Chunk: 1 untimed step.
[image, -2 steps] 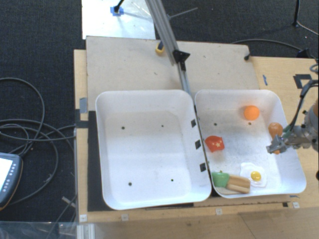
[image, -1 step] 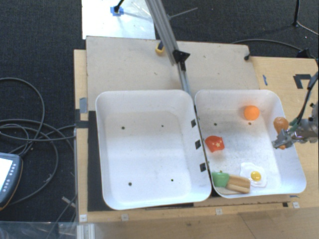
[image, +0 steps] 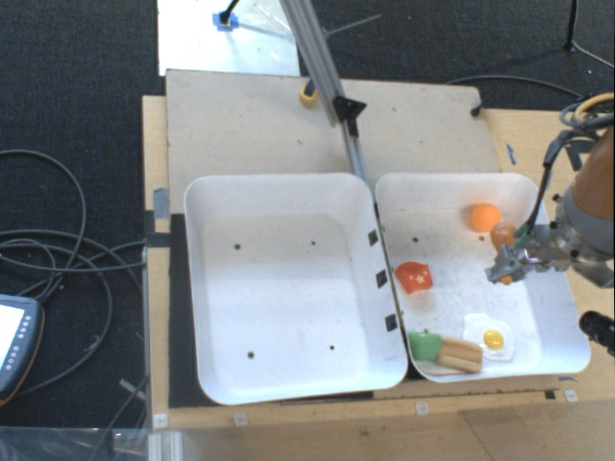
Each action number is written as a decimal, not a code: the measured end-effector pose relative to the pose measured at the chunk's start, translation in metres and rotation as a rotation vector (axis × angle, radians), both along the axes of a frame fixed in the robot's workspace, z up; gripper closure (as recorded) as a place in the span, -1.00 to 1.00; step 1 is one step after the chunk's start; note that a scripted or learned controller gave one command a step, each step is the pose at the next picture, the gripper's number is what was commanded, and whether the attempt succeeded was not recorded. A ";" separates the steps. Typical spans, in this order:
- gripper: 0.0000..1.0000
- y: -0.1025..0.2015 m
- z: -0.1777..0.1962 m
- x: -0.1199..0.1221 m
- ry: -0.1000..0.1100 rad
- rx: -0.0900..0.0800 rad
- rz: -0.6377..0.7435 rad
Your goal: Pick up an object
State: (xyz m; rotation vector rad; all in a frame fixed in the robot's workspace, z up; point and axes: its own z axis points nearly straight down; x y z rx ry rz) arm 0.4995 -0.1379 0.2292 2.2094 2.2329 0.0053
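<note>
Bench (image: 250,123) surface, pale and scuffed, carries two shallow white bins side by side, their inner rims touching along a seam marked with small black tabs. A grey pole (image: 312,41) slants down from the top of the view and ends at a black clamp just above that seam.

The left bin (image: 207,205) is the wider of the two; its floor shows a few small dark holes.

The right bin (image: 423,190) holds all the loose things. Largest among them is a fried egg (image: 490,337), white with a yellow yolk, lying near the bin's lower edge. Just left of it, touching or nearly so, lies a tan bread roll (image: 459,355), and against the roll's left end sits a green block (image: 424,344). A red piece (image: 414,277) rests alone on the floor close to the seam, well apart from the rest. An orange ball (image: 485,217) sits in the upper part of the bin, and a smaller darker orange thing (image: 503,234) lies just beside it to the lower right.

The arm comes in over the bin's right rim, and its gripper (image: 506,269) hangs low just below that darker orange thing. Whether its fingers are apart or together cannot be told from this angle, and nothing can be seen between them.
</note>
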 end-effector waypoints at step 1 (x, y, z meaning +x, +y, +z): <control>1.00 0.049 -0.002 -0.003 0.002 0.000 0.000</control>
